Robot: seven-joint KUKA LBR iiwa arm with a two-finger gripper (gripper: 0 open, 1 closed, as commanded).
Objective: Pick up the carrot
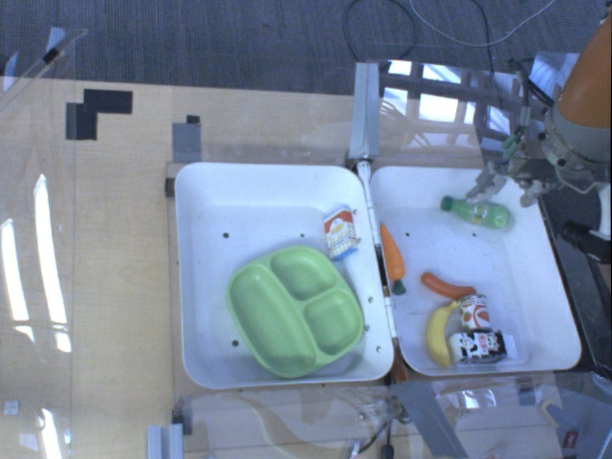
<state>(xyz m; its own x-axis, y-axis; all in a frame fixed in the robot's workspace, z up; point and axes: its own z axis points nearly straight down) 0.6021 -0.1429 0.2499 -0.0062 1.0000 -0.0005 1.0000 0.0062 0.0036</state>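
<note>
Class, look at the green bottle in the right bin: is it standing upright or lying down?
Lying down: the green bottle rests on its side on the right bin's floor.

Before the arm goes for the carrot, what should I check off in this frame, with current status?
1. Carrot in view, right bin, against the left wall: ok.
2. Top of carrot uncovered: ok.
3. Room for fingers beside the wall: cannot tell.
4. Gripper over carrot: not ok, it is near the green bottle at the bin's far side.
5. Gripper carrying nothing: cannot tell.
6. Sausage apart from carrot: ok.
</note>
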